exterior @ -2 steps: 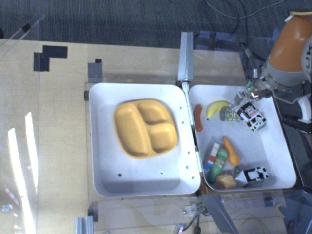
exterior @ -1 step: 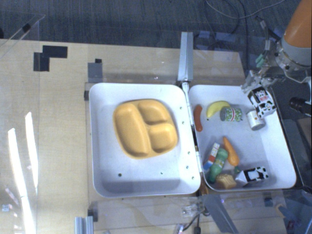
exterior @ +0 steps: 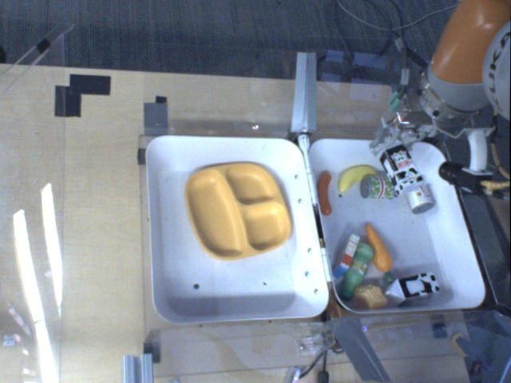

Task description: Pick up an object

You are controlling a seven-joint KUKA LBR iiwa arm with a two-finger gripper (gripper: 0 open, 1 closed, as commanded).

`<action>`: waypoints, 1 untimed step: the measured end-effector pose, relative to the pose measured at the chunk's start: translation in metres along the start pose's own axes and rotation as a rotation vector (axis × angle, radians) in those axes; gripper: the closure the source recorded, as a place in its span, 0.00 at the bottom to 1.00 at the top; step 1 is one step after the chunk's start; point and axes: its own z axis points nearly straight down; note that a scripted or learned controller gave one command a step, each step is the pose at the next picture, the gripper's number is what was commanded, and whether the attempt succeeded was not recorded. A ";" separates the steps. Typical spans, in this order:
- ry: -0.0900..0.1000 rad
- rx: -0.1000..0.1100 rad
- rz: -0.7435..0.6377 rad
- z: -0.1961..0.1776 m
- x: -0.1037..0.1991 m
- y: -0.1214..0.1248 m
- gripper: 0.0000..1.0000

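My gripper (exterior: 393, 136) hangs over the far right corner of the right bin (exterior: 463, 246), under the grey wrist with the orange band. Just below it lies a black-and-white patterned can (exterior: 409, 182), tilted, with its silver end toward the front right. Whether the gripper touches the can is unclear. Beside the can are a green round jar (exterior: 374, 187) and a yellow banana (exterior: 354, 177). A red sausage (exterior: 324, 192) lies along the bin's left wall.
Toward the front of the right bin lie a carrot (exterior: 380, 248), a green bottle (exterior: 360, 265), a colourful small box (exterior: 349, 250), a brown bun (exterior: 369, 295) and a cow-patterned carton (exterior: 417, 286). The left bin (exterior: 172, 294) holds a yellow divided plate (exterior: 237, 208).
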 end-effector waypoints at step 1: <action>0.000 -0.001 0.030 -0.002 -0.005 -0.060 1.00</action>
